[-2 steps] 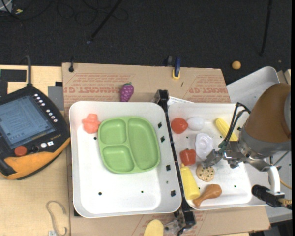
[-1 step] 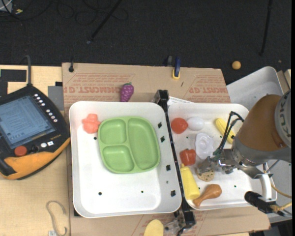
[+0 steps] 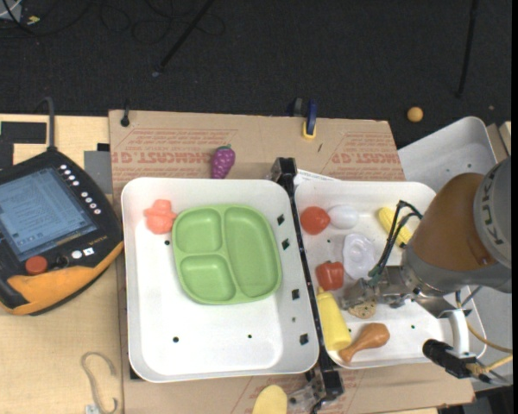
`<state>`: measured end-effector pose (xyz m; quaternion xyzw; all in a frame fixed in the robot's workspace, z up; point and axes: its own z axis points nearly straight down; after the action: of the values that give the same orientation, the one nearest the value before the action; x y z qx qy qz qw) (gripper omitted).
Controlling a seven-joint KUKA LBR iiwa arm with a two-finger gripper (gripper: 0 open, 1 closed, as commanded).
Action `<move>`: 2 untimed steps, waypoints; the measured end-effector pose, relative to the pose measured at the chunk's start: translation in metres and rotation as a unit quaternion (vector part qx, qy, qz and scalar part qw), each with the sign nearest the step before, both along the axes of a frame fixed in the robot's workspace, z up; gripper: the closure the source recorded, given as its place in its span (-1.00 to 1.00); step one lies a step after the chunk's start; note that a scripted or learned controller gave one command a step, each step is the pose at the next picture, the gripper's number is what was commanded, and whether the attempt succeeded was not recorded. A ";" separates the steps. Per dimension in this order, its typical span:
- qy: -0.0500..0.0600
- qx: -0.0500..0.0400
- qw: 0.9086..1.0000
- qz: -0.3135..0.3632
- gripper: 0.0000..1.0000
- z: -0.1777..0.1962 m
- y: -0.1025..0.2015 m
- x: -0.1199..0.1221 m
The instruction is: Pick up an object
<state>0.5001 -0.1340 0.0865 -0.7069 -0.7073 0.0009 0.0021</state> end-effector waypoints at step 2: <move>-0.003 -0.001 1.000 -0.004 1.00 0.066 -0.014 -0.004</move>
<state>0.4957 -0.1483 0.1520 -0.7100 -0.7042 -0.0003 -0.0007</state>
